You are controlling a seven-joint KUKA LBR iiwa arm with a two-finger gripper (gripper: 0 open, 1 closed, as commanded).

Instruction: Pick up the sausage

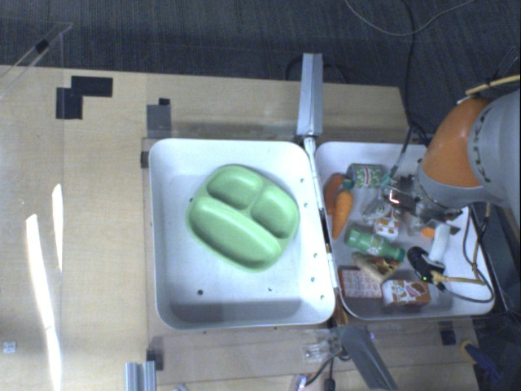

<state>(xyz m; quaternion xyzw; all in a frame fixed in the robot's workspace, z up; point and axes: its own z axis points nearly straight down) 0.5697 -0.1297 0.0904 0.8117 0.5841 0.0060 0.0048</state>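
Lower right of frame, nearest the lens: a small brown packet [404,294] and a patterned box [355,283] lie flat against the right bin's [472,304] front wall, print too small to read. Sausage [331,192], reddish, lies along that bin's left wall beside a carrot [343,208], probably tipped in loose. End effector [396,195] hovers mid-bin; grip state cannot be told. Green sectioned plate [242,214] sits in the left bin [175,300].
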